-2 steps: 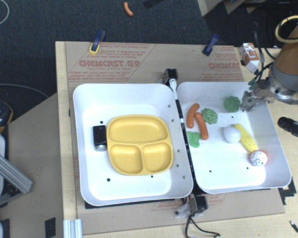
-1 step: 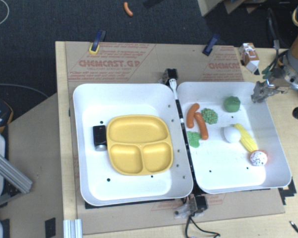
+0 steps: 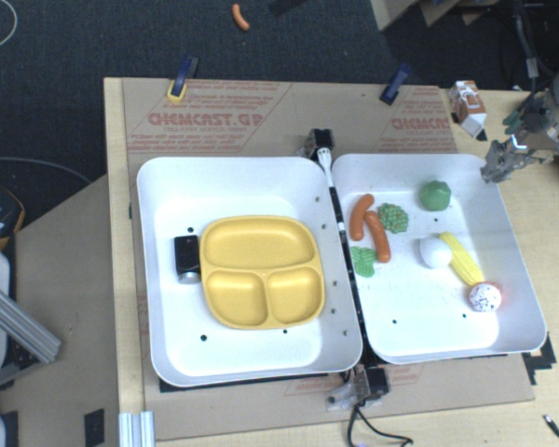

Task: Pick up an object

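Note:
The right bin (image 3: 429, 333) holds several toy foods: two orange sausages (image 3: 359, 217) (image 3: 380, 238), a green broccoli piece (image 3: 391, 217), a green leafy piece (image 3: 363, 261), a round green fruit (image 3: 435, 195), a white egg (image 3: 435, 252), a yellow corn cob (image 3: 464, 257) and a speckled white ball (image 3: 484, 297). My gripper (image 3: 500, 166) hangs at that bin's far right corner, over its rim, up and to the right of the green fruit. Nothing is seen in it.
The left bin (image 3: 168, 333) carries a yellow divided plate (image 3: 261, 270) with a small black block (image 3: 185, 255) beside its left edge. A small white and orange box (image 3: 467, 103) stands on the bench behind the right bin. Clamps sit along the bench's far edge.

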Robot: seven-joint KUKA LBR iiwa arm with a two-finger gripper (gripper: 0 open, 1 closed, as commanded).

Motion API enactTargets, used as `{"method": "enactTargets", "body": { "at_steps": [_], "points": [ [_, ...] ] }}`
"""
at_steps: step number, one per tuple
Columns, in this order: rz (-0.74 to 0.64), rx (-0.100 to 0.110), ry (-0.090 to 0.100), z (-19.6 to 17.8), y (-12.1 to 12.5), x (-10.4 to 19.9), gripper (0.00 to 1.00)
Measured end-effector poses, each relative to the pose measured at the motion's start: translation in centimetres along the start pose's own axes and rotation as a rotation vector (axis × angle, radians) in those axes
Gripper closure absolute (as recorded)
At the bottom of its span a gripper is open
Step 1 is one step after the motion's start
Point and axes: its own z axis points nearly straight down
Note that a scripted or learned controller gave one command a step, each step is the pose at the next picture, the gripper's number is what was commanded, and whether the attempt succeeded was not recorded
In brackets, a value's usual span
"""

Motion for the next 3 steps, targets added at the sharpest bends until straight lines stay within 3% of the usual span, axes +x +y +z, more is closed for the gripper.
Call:
{"method": "enactTargets", "body": {
  "at_steps": [1,3],
  "points": [
    [-0.004,0.010,0.007,0.5,-2.0,5.9,1.00],
    [-0.003,0.011,0.006,1.5,-6.8,14.7,1.00]
  ]
}}
